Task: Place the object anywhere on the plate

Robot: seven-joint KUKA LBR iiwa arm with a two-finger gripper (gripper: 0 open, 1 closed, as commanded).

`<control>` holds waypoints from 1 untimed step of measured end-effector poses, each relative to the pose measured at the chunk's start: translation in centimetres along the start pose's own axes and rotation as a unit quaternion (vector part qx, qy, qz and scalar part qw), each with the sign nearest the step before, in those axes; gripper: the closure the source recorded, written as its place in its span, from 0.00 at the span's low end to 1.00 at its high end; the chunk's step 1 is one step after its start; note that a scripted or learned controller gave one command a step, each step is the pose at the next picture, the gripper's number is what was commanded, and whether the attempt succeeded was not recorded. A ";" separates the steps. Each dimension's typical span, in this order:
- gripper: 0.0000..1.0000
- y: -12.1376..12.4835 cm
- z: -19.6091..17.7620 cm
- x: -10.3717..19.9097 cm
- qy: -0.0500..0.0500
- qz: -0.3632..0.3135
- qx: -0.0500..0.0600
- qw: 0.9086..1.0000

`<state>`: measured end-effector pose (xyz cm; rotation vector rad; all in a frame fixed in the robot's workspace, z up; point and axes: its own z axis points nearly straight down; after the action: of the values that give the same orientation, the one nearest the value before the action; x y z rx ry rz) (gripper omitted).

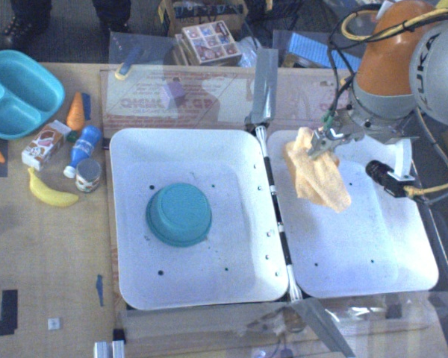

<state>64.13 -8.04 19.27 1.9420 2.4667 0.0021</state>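
Two white bins side by side on a wooden bench. Left bin [134, 162]: holds one teal plate [179, 214], round, lying left of the bin's centre. Right bin [373, 267]: holds one yellow cloth [319, 172], crumpled, in the bin's upper left part, hanging from its top corner and draping down and to the right; whether its lower edge rests on the bin floor cannot be told.

Arm [403, 43]: grey with an orange band, entering from the upper right of the frame. Gripper [323, 142]: at the cloth's top corner, clenched on the cloth, the fabric bunched between its fingers. A black fitting with a yellow cable [388, 179] sits just right of the cloth, over the right bin.

Cloth and plate are well apart, in separate bins, with the bin rims between them.

Left of the bins, on the bench:
- teal divided tray [19, 94], upper left of the frame
- carrot [75, 111], just right of the tray
- small carton [45, 143], below the tray
- blue-and-white bottle [83, 149], lying tilted
- dark can [89, 175], just below the bottle
- banana [51, 192], lower left of the can

Beyond the bins, top centre of the frame: clear sheet with faint lettering [179, 95], and a patterned box [210, 42] on the floor.
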 end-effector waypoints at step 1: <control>1.00 -5.9 -5.0 6.6 0.001 -0.023 0.002 1.000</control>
<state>56.81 -3.04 24.26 1.8859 2.5143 -0.0005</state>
